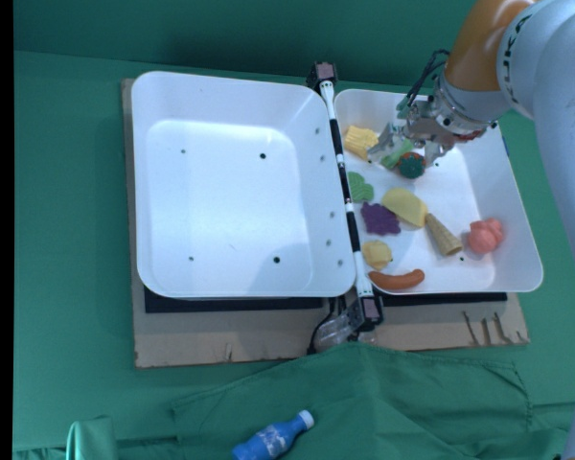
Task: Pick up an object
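Note:
The right bin [517, 257] holds several toy foods. My gripper [411, 151] hangs low over its back left part, open, fingers spread to either side of a small round green and red toy [410, 166] lying just under the fingertips. Nothing is gripped. A yellow corn piece [360, 140] lies just left of the gripper. Nearer the front are a green leaf [359, 187], purple grapes [379, 218], a yellow wedge [403, 206], an ice cream cone [443, 235], a pink-orange toy [484, 236], a yellow lemon [376, 253] and a sausage [396, 279].
The left bin [153, 94] sits beside the right one, with a black and white divider bar [339, 171] between them. A blue bottle [273, 436] lies on the green cloth in front of the bench. The arm [537, 56] comes in from the upper right.

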Controlling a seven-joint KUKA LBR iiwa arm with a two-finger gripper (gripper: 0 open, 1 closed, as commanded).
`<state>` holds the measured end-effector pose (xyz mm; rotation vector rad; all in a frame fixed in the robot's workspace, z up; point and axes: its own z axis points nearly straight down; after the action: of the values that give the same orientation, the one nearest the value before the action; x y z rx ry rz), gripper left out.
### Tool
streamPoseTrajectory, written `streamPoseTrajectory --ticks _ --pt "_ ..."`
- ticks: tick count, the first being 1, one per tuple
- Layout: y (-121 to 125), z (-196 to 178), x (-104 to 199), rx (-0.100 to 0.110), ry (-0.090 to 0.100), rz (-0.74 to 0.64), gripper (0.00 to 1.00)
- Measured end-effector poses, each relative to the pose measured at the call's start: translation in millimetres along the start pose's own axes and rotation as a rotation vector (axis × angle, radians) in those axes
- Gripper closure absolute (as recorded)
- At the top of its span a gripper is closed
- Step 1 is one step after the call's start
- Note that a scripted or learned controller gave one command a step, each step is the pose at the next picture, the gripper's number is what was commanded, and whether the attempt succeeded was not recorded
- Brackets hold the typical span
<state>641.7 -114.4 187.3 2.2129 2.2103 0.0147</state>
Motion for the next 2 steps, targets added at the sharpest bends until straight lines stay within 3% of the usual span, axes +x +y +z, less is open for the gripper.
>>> streamPoseTrajectory --ticks 1,2 --pt "-45 1 -78 0.001 -0.003 0.009 0.00" --pt "22 4 -73 0.003 -0.002 -0.001 0.00"
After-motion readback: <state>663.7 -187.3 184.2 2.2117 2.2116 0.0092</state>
